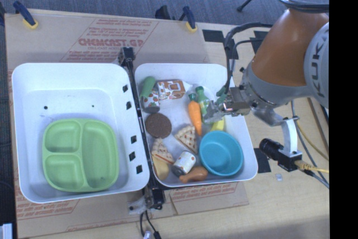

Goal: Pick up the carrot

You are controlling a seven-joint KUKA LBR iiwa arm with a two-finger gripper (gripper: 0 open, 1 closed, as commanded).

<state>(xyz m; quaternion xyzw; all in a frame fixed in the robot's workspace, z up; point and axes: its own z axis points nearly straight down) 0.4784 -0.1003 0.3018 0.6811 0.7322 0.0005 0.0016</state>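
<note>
1. The arm [291, 53], grey with an orange band, reaches in over the right bin [238, 73] from its right edge.
2. The bench [168, 36] carries both bins on brown cardboard clamped at the far edge; dark ribbed flooring lies beyond.
3. The left bin [33, 87] holds a green divided plate [81, 154] near its front edge.
4. A blue bowl [221, 153] sits in the right bin's front right corner.
5. The carrot [194, 116] lies mid-bin, untouched as far as I can judge; lifting is all left to do.
6. The gripper [215, 109] hangs just beside the carrot, to its right; whether it's spread or closed, I can't tell.
</note>
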